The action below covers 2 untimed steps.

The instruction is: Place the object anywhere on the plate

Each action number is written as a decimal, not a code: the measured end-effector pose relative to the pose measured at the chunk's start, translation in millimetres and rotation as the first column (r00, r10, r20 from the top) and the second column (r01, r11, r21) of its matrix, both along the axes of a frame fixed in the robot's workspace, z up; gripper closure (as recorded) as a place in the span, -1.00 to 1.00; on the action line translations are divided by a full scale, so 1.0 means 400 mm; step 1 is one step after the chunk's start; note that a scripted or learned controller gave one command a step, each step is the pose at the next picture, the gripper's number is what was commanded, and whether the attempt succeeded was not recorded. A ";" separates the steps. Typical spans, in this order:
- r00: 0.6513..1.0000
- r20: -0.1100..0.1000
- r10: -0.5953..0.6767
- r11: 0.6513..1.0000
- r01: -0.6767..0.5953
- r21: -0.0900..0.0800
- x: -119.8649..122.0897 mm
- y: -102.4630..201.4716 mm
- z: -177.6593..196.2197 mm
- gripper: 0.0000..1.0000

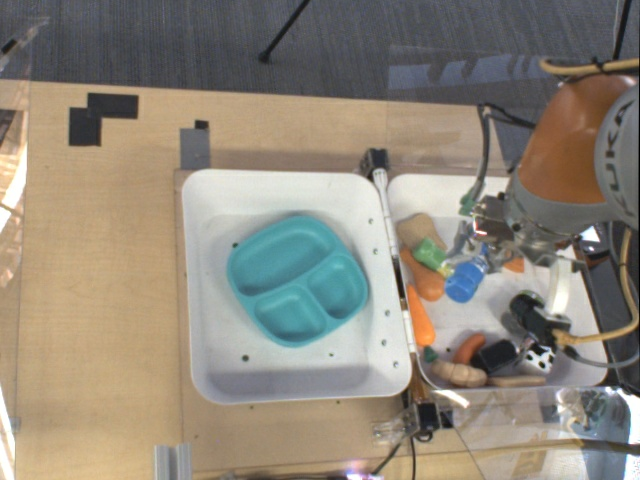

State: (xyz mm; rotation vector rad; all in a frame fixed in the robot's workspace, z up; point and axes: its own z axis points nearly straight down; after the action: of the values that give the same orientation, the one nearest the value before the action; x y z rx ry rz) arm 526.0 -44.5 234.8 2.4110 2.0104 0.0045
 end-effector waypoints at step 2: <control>0.955 -0.004 -0.297 0.955 0.297 0.003 0.031 0.312 -0.126 1.00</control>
State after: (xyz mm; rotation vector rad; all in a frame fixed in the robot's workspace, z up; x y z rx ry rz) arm 538.4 80.1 184.3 2.6896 1.6277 0.0030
